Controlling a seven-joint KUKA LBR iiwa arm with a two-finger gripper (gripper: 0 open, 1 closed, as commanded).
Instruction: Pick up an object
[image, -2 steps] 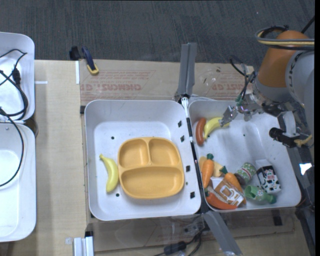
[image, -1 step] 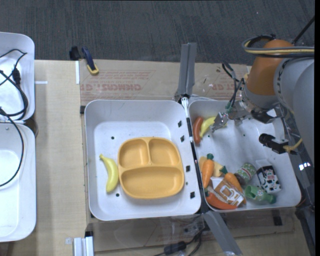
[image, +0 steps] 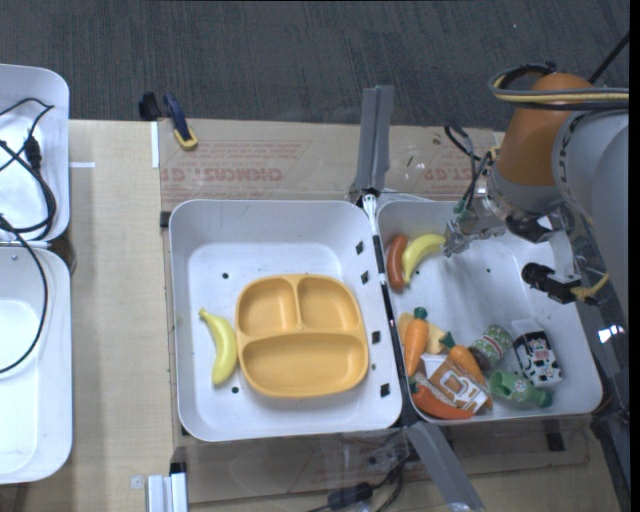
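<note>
My gripper (image: 458, 238) hangs low over the back of the right bin (image: 560, 270), below the orange-banded wrist (image: 535, 140). Its tip is right beside the right end of a small yellow banana (image: 420, 250), which lies next to a red sausage (image: 396, 262) at the bin's back left. Whether the tip touches the banana cannot be made out. At the bin's front lie two carrots (image: 414, 343), an orange packet (image: 452, 385), a green can (image: 490, 345), a black-and-white toy (image: 537, 358) and a green toy (image: 520, 388).
The left bin (image: 195, 300) holds a yellow divided plate (image: 302, 335) and a second banana (image: 221, 346) at its left. A grey divider post (image: 373, 140) stands behind where the bins meet. White trays (image: 30, 270) sit at the far left of the bench.
</note>
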